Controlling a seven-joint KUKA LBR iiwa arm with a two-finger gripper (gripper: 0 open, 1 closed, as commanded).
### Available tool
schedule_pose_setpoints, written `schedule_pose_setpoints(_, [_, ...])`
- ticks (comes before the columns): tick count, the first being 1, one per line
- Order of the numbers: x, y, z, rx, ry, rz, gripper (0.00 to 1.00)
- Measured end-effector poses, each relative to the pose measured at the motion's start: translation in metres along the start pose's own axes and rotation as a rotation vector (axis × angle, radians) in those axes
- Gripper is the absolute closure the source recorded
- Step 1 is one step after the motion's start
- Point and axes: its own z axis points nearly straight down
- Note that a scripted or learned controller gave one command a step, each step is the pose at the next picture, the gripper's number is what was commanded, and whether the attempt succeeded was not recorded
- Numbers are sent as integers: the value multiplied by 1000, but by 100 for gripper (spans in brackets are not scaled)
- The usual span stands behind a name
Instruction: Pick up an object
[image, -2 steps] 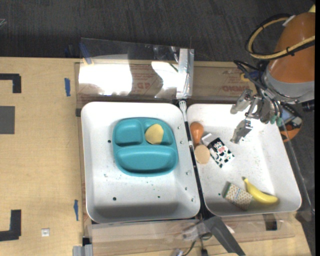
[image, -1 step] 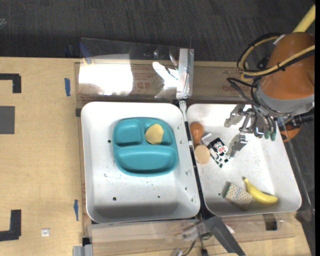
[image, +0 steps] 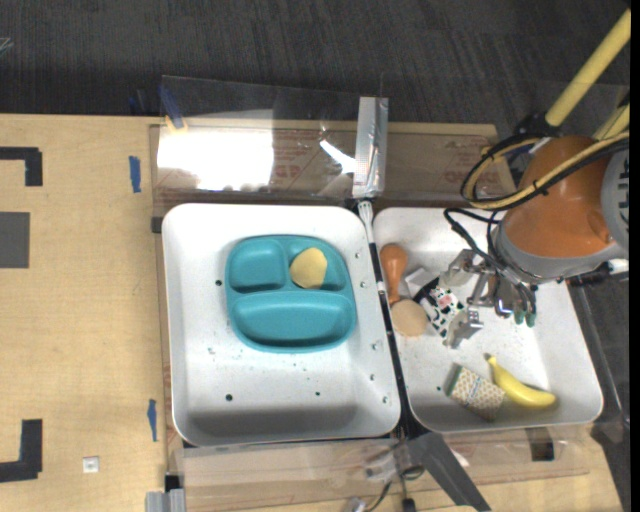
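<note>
In the right bin (image: 572, 345), my gripper (image: 467, 318) hangs low over the middle of the floor. Just to its left, close to or touching it, lies a small black-and-white spotted object (image: 442, 304). A beige egg-shaped thing (image: 408, 319) and an orange-brown rounded piece (image: 394, 267) lie against the bin's left wall. Toward the front of the bin sits a yellow banana (image: 521, 389), with a patterned wedge (image: 474, 392) beside it. I see nothing held in the gripper.
The left bin (image: 190, 330) holds a teal divided plate (image: 290, 318) with a yellow rounded item (image: 308, 267) in its upper right compartment. The arm's orange band (image: 556, 205) and cables overhang the right bin's back right corner. A clear panel (image: 260, 150) stands behind the bins.
</note>
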Motion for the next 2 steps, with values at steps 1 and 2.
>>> schedule_pose_setpoints(1, [-61,16,-12,3,22,232,0])
schedule_pose_setpoints(2, [-65,-36,35,3,24,195,0])
